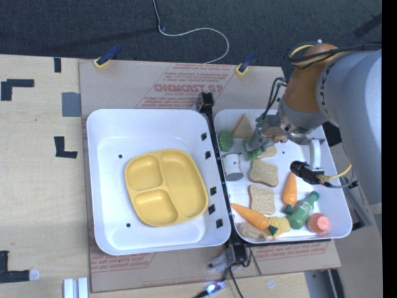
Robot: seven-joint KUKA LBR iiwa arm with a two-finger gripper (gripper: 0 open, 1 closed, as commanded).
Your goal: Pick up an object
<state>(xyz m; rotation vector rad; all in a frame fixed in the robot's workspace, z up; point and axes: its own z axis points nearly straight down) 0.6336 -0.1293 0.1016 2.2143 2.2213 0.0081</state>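
Dark carpet behind; pale wood table point(37, 185) with black tape marks, a cardboard sheet point(180, 89) clamped on it under two white bins. A thin white cable point(192, 33) loops across the carpet.

Camera view, left bin point(105, 135): one yellow compartment plate point(165, 187), three sections, lying flat near the middle, slightly turned.

Camera view, right bin point(338, 219): cluttered. Two bread slices point(263, 185) near the centre, one above the other. An orange carrot point(249, 215) lies slanted along the lower left; a second, shorter carrot point(289, 189) stands to the right of the bread. Green bottle point(301, 210) tilted beside a pink round piece point(319, 223) in the lower right corner. A small white cup point(232, 165) just beside the divider, a green leafy piece point(225, 140) above it, a tan wedge point(242, 128) near the top.

Arm: grey body enters from the right, orange band point(304, 89) above the wrist, wrist bent downward over the upper part of the right bin. Gripper point(259, 143) low among the items, just above the upper bread slice, next to a green item. Whether the jaws are spread or pinching: cannot tell, hidden by the wrist and clutter.
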